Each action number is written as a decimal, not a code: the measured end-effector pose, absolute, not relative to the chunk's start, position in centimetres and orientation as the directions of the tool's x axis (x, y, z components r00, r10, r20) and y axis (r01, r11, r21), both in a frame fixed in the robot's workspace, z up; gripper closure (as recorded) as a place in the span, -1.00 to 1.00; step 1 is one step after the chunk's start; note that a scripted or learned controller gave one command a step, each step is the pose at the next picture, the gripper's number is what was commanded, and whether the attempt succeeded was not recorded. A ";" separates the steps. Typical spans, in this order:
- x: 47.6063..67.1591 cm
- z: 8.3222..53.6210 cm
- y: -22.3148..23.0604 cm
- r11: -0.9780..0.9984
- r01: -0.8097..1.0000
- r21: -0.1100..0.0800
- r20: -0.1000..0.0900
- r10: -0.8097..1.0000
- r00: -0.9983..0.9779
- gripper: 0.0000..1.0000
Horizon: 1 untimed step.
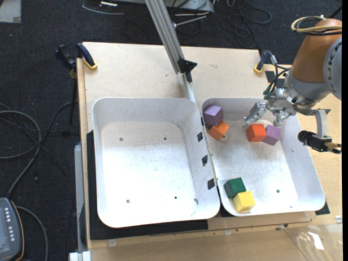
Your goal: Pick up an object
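Observation:
My gripper (pixel 267 115) hangs over the back of the right bin (pixel 296 200), its fingers spread apart with nothing between them. Just below it lie a red-orange block (pixel 255 132) and a light purple block (pixel 272 135), touching each other. Near the bin's left wall a purple cube (pixel 212 114) rests against an orange block (pixel 219 130). At the front of the same bin a green cube (pixel 235 186) sits beside a yellow cube (pixel 243 201).
The left bin (pixel 109 145) stands beside the right one, their walls meeting at a ridge (pixel 204 151). A metal pole (pixel 166 29) slants in from the back. Clamps (pixel 87 58) sit on the bench's rear corners. Cables lie on the dark floor.

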<state>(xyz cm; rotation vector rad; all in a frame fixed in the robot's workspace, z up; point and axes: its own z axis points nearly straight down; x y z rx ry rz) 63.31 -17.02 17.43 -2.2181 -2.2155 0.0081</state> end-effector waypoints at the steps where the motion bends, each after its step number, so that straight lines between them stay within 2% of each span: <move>1: 63.2 12.3 -15.7 0.000 1.000 0.017 -0.007 1.000 0.000 -1.00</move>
